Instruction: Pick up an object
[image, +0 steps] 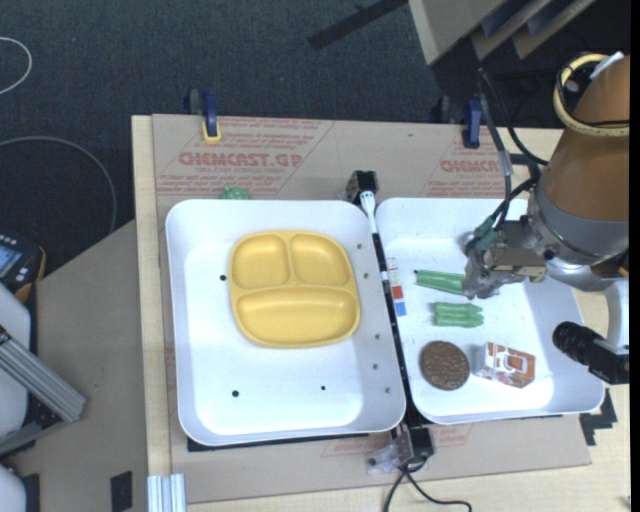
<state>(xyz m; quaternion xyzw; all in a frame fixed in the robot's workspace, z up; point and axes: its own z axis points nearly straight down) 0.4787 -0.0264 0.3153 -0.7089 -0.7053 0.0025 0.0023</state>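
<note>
The right bin (560, 400) holds several small items. A long green bean pod (436, 281) lies near the bin's middle, and a shorter green pod (457, 316) sits just below it. Nearer the front edge are a round brown cookie (444, 364) and a red and white packet (506, 365). My gripper (482, 284) hangs over the right end of the long green pod, with the grey and orange arm behind it to the right. Nothing can be seen held in it.
The left bin (200, 380) holds a yellow divided plate (295, 288). A black and white bar (378, 260) runs along the seam between the bins. A black fitting (590, 350) sits at the right bin's right edge. Blue clamps (209, 115) hold the board at the back.
</note>
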